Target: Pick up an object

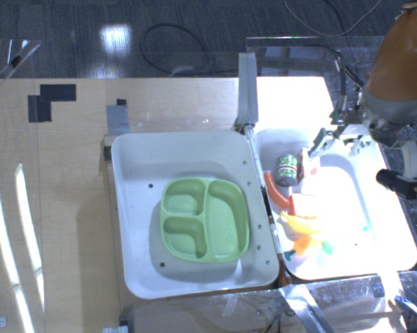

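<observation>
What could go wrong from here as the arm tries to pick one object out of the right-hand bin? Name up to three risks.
1. The small can, the red piece and the yellow piece lie crowded along the right bin's left wall, so a grasp may knock neighbours or catch two things.
2. That wall may block the tool from closing around them.
3. Strong glare washes out the bin, so object positions may be misjudged.
</observation>
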